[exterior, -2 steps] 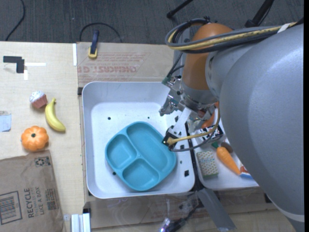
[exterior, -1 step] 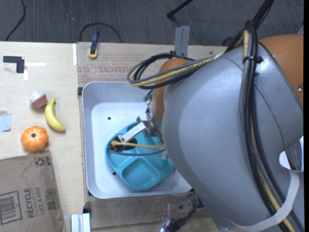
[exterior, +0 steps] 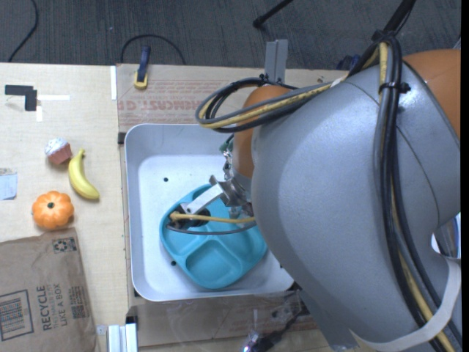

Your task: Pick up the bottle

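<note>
My gripper (exterior: 233, 191) hangs low inside the white bin (exterior: 146, 196), over the upper edge of a blue divided tray (exterior: 220, 261) that lies on the bin's floor. The big grey arm with its orange band covers the right half of the bin and everything beyond it. The arm and cables hide the gripper's tips, and what is between them cannot be made out.
On the cardboard to the left of the bin lie a yellow banana (exterior: 82, 176), a small orange pumpkin (exterior: 53, 210) and a cupcake toy (exterior: 58, 152). A brown box marked RECYCLE (exterior: 40, 292) sits at the lower left. A blue clamp (exterior: 143, 70) grips the far edge.
</note>
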Available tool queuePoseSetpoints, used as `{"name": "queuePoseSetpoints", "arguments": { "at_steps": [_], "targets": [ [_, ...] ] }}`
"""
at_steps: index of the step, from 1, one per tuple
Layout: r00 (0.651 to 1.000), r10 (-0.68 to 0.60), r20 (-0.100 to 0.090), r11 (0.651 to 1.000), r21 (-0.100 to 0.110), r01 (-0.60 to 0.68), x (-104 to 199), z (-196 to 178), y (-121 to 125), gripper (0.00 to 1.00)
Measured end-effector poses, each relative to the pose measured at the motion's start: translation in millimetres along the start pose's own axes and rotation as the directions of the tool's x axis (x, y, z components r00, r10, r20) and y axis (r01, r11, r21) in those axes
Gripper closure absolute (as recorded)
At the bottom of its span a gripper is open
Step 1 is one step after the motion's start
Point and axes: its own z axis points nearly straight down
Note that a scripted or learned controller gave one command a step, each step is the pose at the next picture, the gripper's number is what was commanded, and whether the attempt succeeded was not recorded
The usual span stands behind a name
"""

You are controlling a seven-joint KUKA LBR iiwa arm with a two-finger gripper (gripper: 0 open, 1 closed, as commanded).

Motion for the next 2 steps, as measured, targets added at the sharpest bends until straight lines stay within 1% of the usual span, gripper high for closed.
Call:
{"name": "queuePoseSetpoints", "arguments": {
  "at_steps": [1,2],
  "targets": [
    [0.895,-0.446,-0.004,0.895,-0.006,0.446,33,-159,-72,1.0],
    [0.915,-0.403,-0.004,0.915,-0.006,0.403,55,-147,-67,1.0]
  ]
}}
